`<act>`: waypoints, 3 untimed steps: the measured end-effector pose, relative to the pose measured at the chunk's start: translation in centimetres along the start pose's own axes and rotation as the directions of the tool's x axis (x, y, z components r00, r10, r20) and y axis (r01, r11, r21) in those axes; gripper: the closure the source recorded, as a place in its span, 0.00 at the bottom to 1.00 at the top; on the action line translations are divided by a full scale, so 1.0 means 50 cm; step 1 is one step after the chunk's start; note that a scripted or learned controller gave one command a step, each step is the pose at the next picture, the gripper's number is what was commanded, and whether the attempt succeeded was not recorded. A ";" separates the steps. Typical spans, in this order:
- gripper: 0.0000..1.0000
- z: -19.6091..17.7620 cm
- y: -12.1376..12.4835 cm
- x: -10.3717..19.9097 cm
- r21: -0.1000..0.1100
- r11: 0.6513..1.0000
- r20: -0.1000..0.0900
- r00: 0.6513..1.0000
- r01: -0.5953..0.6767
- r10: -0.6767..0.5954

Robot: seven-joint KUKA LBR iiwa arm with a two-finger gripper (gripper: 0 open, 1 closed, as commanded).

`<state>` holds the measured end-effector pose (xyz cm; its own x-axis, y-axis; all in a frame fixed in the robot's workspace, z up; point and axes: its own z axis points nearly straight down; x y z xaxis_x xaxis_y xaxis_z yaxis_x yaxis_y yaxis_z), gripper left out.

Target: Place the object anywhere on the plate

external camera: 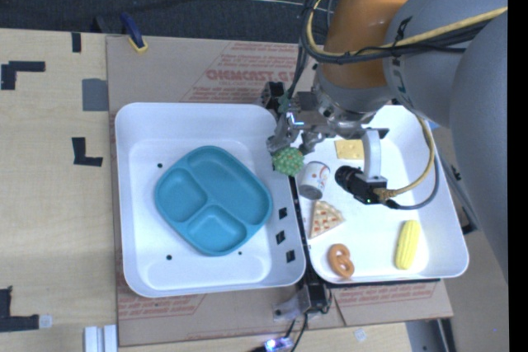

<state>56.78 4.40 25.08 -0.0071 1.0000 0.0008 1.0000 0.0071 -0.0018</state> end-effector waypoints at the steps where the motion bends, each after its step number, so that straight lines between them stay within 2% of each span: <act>1: 1.00 0.040 0.029 0.090 0.001 1.000 0.001 1.000 -0.002 0.002; 2: 1.00 0.075 0.030 0.199 0.002 1.000 0.001 1.000 -0.001 0.001; 3: 0.00 0.073 0.031 0.193 0.001 1.000 0.002 1.000 -0.005 0.005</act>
